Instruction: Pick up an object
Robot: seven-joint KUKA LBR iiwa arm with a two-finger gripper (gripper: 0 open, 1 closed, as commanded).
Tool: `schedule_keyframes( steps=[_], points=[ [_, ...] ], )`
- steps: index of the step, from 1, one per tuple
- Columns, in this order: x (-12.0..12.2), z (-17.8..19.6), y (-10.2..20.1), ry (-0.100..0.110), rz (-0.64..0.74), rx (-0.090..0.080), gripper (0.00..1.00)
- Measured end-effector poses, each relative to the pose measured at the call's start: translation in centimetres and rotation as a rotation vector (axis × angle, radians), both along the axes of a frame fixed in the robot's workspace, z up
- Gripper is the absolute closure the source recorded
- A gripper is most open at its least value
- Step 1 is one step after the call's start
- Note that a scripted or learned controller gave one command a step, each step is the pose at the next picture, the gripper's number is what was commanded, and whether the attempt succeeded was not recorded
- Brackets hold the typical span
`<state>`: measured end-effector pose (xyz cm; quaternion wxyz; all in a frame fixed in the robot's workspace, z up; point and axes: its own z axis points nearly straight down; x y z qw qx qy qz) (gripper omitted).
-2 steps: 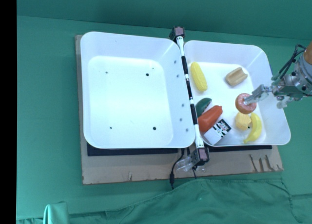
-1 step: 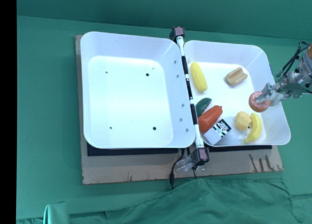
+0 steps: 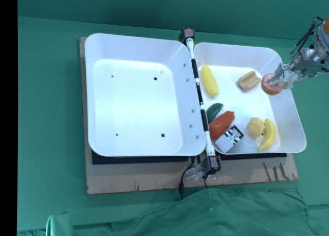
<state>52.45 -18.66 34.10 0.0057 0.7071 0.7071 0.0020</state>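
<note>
My gripper (image 3: 280, 78) hangs over the right bin's (image 3: 286, 114) far right part, reaching in from the right edge, and is shut on a small red-orange round object (image 3: 271, 84) held between its fingers above the bin floor. In the same bin lie a yellow corn cob (image 3: 208, 80), a tan bread roll (image 3: 249, 80), a red-orange pepper (image 3: 221, 124) with a dark green piece (image 3: 214, 110) beside it, a white carton (image 3: 229, 137), a small yellow lumpy fruit (image 3: 256, 126) and a banana (image 3: 268, 134).
The left bin (image 3: 134, 93) sits beside the right one, split from it by a black-and-white rail (image 3: 198, 96). Both rest on a cardboard sheet (image 3: 154, 181) over green cloth.
</note>
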Motion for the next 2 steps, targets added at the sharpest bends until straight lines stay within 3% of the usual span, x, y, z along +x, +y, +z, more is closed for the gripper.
schedule_keyframes(
  steps=[1,2],
  points=[
    [3.2,-3.1,3.7,0.010,0.000,0.004,1.00],
    [11.2,1.2,7.7,-0.003,0.004,0.002,1.00]
  ],
)
